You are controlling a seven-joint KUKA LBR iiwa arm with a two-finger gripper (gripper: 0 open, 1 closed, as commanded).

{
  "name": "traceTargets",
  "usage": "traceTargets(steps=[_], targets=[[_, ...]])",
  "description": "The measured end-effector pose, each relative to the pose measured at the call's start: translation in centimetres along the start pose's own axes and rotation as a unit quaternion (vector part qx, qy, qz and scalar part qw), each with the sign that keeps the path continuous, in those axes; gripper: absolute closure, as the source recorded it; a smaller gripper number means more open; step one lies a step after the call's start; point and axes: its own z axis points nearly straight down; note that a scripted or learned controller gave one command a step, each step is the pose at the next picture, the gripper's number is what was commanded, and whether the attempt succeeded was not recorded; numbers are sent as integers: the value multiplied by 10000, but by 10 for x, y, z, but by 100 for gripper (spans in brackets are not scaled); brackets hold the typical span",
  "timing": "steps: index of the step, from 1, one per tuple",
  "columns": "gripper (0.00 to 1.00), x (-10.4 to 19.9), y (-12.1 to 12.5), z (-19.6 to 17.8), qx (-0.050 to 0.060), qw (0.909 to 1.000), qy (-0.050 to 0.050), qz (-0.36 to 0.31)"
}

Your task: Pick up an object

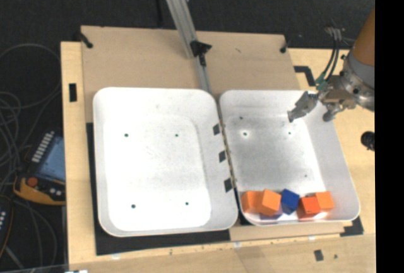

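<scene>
Several small blocks lie along the near edge of the right bin (pixel 328 152): two orange blocks (pixel 261 201) at the left, a blue block (pixel 290 199) in the middle, and two more orange blocks (pixel 315 203) at the right. My gripper (pixel 314 109) hangs over the far right corner of that bin, well away from the blocks. Its two fingers (pixel 299 108) are spread apart with nothing between them. The orange band of the arm shows at the right edge.
The left bin (pixel 154 158) lies beside the right one, joined by dark clips at the middle. A slanted metal rail (pixel 180 13) rises from the far side of the bench. Cables and a handheld pendant (pixel 41 171) lie at the left, off the bench.
</scene>
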Motion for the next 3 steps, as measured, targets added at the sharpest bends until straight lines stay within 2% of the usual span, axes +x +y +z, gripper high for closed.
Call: traceTargets(steps=[2,3], targets=[[0,0,0,0,-1,10000,0,4],[0,30,-20,81,48,10000,15,-12]])
